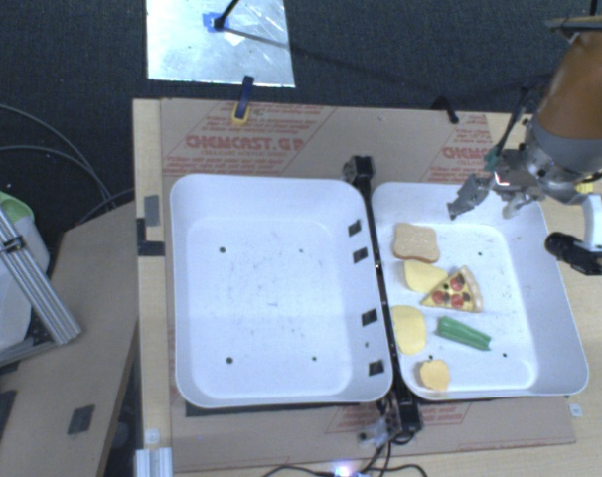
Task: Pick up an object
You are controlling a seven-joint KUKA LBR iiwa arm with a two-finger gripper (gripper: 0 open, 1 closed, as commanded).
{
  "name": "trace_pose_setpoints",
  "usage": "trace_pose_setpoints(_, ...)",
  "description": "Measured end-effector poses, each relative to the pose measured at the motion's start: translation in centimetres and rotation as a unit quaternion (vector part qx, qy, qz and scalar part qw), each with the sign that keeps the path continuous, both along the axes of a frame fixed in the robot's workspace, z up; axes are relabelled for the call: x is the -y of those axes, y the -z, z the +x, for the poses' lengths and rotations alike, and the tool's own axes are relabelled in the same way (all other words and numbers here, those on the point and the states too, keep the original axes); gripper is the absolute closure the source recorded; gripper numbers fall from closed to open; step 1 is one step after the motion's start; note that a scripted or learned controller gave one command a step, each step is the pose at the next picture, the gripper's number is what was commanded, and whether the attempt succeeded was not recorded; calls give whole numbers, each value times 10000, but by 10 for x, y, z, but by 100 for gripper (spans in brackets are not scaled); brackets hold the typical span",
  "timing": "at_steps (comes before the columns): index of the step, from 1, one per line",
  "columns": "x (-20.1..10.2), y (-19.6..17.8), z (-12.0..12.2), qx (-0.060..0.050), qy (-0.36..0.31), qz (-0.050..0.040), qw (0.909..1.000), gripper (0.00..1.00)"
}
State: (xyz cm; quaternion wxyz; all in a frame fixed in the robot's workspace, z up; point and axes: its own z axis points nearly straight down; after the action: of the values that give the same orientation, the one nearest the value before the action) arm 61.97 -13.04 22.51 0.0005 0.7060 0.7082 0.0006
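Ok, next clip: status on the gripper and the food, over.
Gripper open, nothing held, over right bin's far edge. Bread, pizza slice and green piece lie untouched in that bin. Nothing between gripper and bread.

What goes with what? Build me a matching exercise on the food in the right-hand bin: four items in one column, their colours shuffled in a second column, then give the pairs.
Items
1. bread slice
2. pizza slice
3. bean pod
4. small round piece at the bin's near edge

Colours
A. green
B. plain yellow
C. tan brown
D. yellow with red spots

Pairs: 1-C, 2-D, 3-A, 4-B
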Motion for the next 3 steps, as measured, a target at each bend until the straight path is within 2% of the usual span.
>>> trace_pose_setpoints(1, 36, 133, -112, -80, 44, 19, 10000, 0)
trace_pose_setpoints(2, 31, 104, -134, -6, 12, 2, 10000, 0)
trace_pose_setpoints(3, 75, 89, -117, 13, 16, -15, 10000, 0)
